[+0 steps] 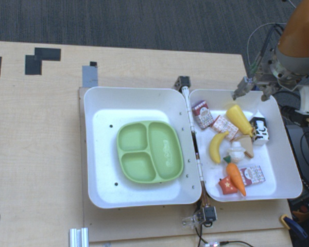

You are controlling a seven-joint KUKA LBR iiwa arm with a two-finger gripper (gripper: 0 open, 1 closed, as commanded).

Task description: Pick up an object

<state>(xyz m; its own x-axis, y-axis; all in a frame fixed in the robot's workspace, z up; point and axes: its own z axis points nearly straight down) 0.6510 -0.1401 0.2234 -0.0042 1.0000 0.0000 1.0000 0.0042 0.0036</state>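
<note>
So the gripper (255, 89) is hanging over the back rim of the right bin (288, 153), fingers spread apart with nothing between them, and the grey arm with its orange band (298, 27) comes in from the upper right. Closest to it is a yellow corn-looking piece (238, 118), lying at a slant just below the fingers, with a small black-and-white carton (259, 128) touching its right side. Further out there's a banana (217, 146), a red snack packet (202, 113), and a carrot (235, 175) lying over more red packets near the front. The left bin (92, 153) just has a green divided plate (150, 152) in it. If I had to guess, the corn piece is the easiest target: drop straight down, turn the fingers to close across its narrow width, and stay clear of the carton so it doesn't get nudged or pinched along.
</note>
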